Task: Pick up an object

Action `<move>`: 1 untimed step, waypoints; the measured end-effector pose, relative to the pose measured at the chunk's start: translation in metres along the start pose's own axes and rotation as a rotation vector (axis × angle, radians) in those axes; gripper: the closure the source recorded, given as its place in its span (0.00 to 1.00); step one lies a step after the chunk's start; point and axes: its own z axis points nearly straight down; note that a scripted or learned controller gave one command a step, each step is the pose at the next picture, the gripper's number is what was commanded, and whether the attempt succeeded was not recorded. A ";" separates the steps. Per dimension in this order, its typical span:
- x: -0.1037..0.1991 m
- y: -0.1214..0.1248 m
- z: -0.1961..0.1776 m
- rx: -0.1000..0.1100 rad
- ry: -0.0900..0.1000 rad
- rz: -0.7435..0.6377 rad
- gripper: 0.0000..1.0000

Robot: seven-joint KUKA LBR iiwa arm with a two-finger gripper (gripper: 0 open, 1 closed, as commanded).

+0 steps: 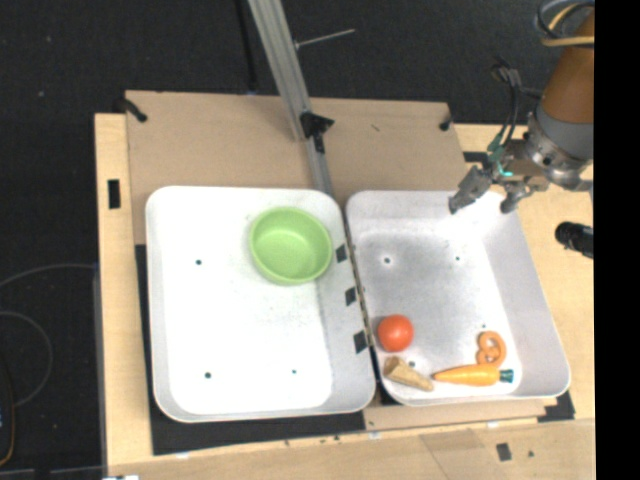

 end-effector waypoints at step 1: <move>0.000 0.000 0.000 0.000 -0.001 0.000 0.00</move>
